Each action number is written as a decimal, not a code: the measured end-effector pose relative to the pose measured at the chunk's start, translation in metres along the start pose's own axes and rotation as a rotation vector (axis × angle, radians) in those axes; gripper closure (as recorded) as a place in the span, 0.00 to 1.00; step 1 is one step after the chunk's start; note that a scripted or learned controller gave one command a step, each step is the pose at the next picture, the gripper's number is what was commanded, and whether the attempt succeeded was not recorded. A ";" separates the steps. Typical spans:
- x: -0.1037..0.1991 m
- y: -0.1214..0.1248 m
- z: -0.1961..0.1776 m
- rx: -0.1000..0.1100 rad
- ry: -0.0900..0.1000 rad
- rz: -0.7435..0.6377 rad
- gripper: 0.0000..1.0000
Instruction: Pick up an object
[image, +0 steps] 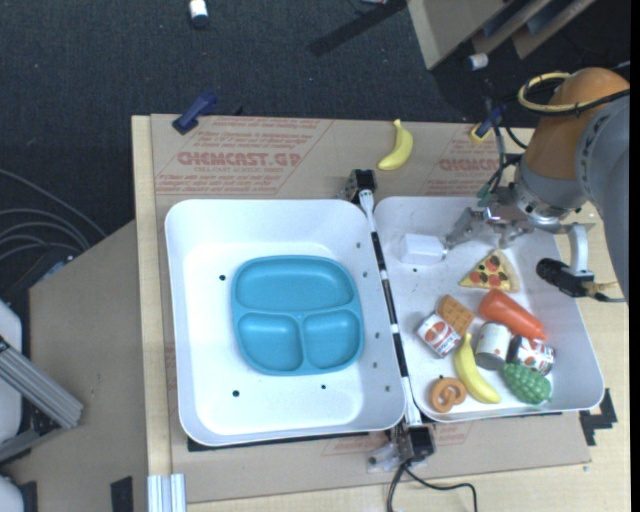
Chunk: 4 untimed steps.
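My gripper (489, 226) hangs over the far part of the right bin (590, 350), its fingers spread open with nothing between them. A pizza slice (490, 272) lies just in front of it, and a white block (422, 247) sits to its left. Nearer the front lie an orange carrot (512, 312), a waffle piece (455, 312), a small red-and-white can (437, 335), a yellow banana (475, 368), a silver can (492, 343), a red can (536, 353), a green vegetable (527, 384) and a pretzel (447, 393).
The left bin (195, 260) holds a blue divided plate (296, 312). A second banana (397, 148) lies on the bench behind the bins, and a blue object (193, 113) rests at the bench's far left corner.
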<state>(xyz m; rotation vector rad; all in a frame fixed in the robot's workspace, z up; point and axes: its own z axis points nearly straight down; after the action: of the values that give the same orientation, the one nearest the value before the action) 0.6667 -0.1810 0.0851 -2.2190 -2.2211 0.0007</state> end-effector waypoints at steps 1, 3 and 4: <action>0.000 0.001 -0.010 -0.001 -0.002 -0.001 1.00; 0.000 0.000 0.000 0.001 0.000 0.000 0.00; 0.000 0.001 -0.010 -0.002 -0.002 -0.001 1.00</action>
<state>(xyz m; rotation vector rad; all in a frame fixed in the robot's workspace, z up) 0.6672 -0.1807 0.0956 -2.2194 -2.2239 0.0008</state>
